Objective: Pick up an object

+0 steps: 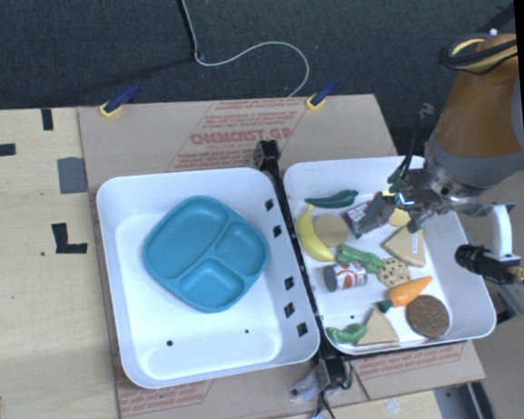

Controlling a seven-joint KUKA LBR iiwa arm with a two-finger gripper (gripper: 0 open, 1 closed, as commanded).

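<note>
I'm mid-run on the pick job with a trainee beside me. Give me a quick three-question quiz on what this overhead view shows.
1. True or false: the blue divided plate lies in the same bin as the banana.
2. Multiple choice: the gripper is over which bin? A) the left bin B) the right bin C) neither, it is over the cardboard.
3. Fill in: the round brown cookie lies just below the orange ____.

Key
1. False. The plate is in the left bin, the banana in the right one.
2. B.
3. carrot.
</note>
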